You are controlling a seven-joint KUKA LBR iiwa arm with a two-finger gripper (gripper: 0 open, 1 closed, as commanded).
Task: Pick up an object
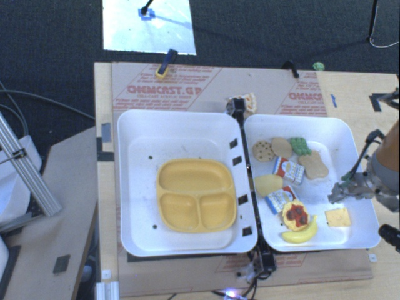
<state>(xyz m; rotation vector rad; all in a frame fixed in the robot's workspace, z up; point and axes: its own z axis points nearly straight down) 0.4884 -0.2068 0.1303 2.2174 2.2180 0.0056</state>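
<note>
The right bin (337,129) holds toy food: a chocolate-chip cookie (263,149), a tan cookie (282,147), green broccoli (300,145), a tan bone-shaped biscuit (314,165), a red and white carton (290,170), a yellow lemon-like piece (268,184), a blue and white carton (279,199), a small pizza with red topping (295,214), a banana (300,233) and a cheese square (338,217). My gripper (339,193) reaches in from the right and hangs low over the bin floor, just above the cheese square and right of the pizza.
The left bin (134,136) carries a yellow divided tray (196,194). A black divider with clips (244,167) runs between the bins. The arm's wrist (384,180) covers the right bin's right rim. Cardboard sheets lie behind the bins.
</note>
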